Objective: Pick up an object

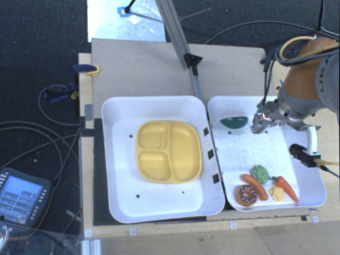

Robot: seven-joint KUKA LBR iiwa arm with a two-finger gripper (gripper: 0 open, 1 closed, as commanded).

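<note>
Now a small dark green bowl is seen in the upper left part of the right bin, lying apart from the other objects. Just to its right the gripper is placed low over the bin floor; whether its fingers are spread or pressed together cannot be told. Along the lower edge of the same bin a chocolate donut, a sausage, a broccoli piece, a small yellow item and a carrot are gathered. In the left bin a yellow divided plate is lying.
</note>
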